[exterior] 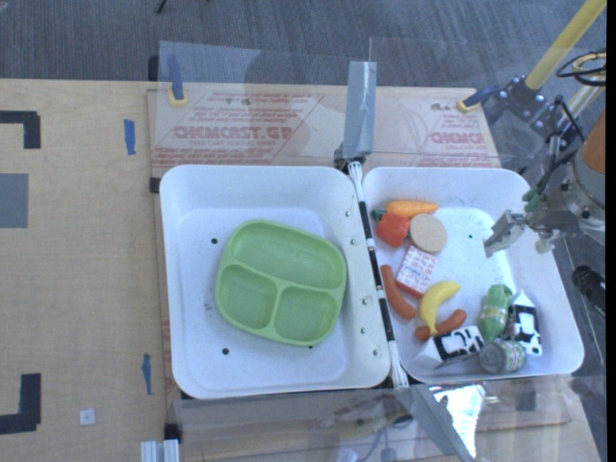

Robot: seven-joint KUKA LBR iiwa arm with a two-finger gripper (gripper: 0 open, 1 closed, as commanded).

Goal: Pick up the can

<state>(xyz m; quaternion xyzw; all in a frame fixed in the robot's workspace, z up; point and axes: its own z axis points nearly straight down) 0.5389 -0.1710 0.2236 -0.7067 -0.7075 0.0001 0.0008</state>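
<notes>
While the gripper (525,227) hangs above the right bin (553,277) near its far right wall, its fingers stand apart and hold nothing. The can (502,356) lies on its side at the near edge of that bin, well apart from the gripper. A green bottle (496,311) rests just behind the can, and black-and-white cartons (525,323) crowd it on both sides. Further left lie a banana (439,302), two sausages (397,292), a chequered packet (416,269), a round biscuit (428,233) and a carrot (410,207). The left bin (192,210) holds a green divided plate (280,282).
</notes>
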